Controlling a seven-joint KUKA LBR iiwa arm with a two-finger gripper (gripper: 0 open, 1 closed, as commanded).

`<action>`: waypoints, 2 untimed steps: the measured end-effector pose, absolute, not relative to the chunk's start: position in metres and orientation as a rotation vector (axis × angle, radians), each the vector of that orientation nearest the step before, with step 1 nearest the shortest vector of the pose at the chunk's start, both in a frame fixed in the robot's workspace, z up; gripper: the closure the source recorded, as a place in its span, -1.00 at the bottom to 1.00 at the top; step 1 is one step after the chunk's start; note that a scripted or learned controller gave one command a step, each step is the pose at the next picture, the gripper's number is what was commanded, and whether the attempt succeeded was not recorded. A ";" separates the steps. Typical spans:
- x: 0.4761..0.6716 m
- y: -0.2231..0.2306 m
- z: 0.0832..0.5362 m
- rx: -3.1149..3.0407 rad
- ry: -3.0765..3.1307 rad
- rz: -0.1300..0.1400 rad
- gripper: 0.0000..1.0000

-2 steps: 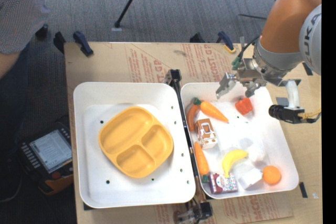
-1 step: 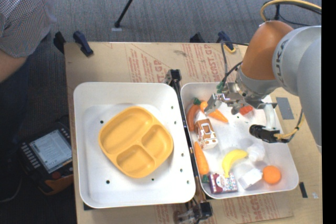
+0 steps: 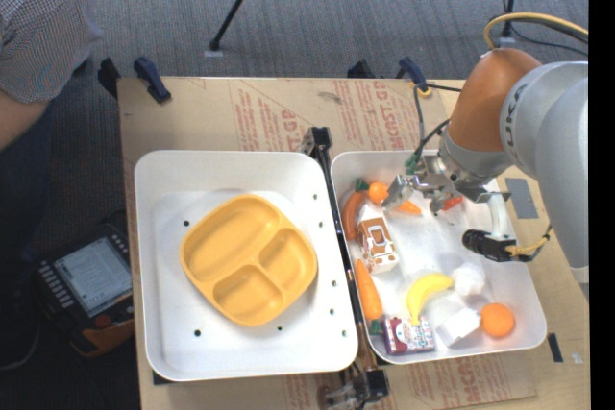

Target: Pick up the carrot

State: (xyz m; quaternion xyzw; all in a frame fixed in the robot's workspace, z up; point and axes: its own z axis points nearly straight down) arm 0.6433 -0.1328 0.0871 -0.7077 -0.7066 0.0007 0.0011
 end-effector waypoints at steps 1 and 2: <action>0.644 -0.133 0.098 -2.225 -2.216 0.000 1.00; 0.644 -0.133 0.098 -2.225 -2.215 0.000 -1.00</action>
